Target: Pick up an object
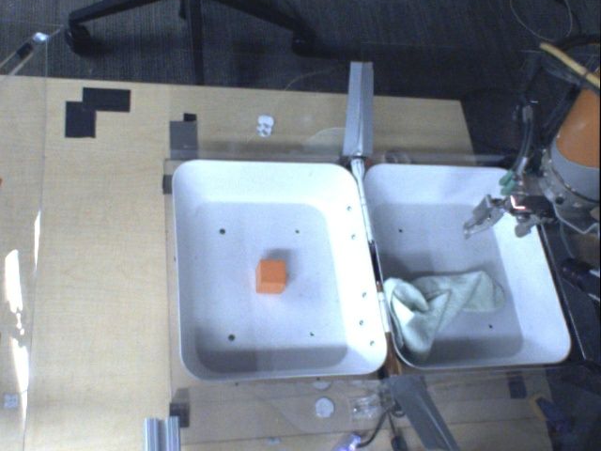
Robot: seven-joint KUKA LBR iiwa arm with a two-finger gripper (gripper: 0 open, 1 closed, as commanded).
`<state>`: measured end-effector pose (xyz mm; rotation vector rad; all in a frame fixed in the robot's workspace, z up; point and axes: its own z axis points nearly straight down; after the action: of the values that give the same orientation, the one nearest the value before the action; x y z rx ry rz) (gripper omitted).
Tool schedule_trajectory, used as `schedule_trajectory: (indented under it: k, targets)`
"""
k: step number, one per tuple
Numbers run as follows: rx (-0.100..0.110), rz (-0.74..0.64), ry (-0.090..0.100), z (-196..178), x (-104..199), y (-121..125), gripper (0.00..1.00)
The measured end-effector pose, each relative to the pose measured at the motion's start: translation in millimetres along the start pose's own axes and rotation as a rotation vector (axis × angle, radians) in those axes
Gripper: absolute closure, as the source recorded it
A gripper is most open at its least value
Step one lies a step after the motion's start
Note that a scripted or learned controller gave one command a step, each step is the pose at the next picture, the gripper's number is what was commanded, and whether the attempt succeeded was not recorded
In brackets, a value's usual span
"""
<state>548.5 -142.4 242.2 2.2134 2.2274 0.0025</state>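
Two shallow white bins sit side by side on the pale wooden desk [94, 252], filling the middle of the frame. The left bin [197, 252] holds one thing: a single small orange block [271, 276], lying on the bin floor slightly left of and below that bin's middle, well apart from every wall. It looks nearly cube-shaped, so no long axis stands out; its edges run roughly square with the bin walls, and its top face is turned up toward the camera.

The right bin [540, 299] also holds one thing: a crumpled pale cloth [441, 303], bunched in the lower left part of that bin. Its long axis runs left to right, with the thicker folded end touching or just beside the wall next to the divider between the bins, and a flatter end reaching toward the bin's middle.

One arm enters from the upper right of the frame, grey with an orange band [584, 125] above the wrist. Its end effector [481, 216] hangs over the upper right part of the right bin, pointing leftward, above the cloth and well apart from the orange block. I cannot tell how its opening stands; nothing shows between its tips.

One dark chair base [188, 7] spreads across the carpet at the upper left.
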Motion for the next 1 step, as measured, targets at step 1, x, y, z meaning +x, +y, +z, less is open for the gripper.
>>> schedule_trajectory:
  k: [1]
  targets:
    - [0.0, -0.1, -0.001, 69.7, -40.8, 46.4, 0.0]
